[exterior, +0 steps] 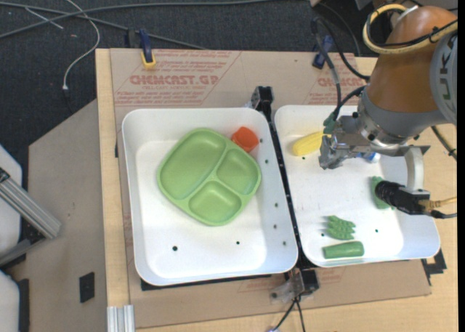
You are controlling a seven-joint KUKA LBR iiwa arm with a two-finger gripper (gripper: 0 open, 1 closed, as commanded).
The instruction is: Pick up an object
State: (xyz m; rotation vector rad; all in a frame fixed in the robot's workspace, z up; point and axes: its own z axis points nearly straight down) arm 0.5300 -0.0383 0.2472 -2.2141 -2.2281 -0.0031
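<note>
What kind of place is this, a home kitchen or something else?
Probably a robotics lab, not a kitchen. A grey and orange robot arm reaches over two white bins holding toy items like a green divided plate, and loose cables lie on dark carpet.

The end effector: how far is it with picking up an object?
Done: the end effector is low in the right bin, close beside the yellow piece. In hand: I see nothing between its fingers. Left: grasp and lift. The two green pieces lie near the front of that bin, and the orange piece lies by the green plate.
</note>
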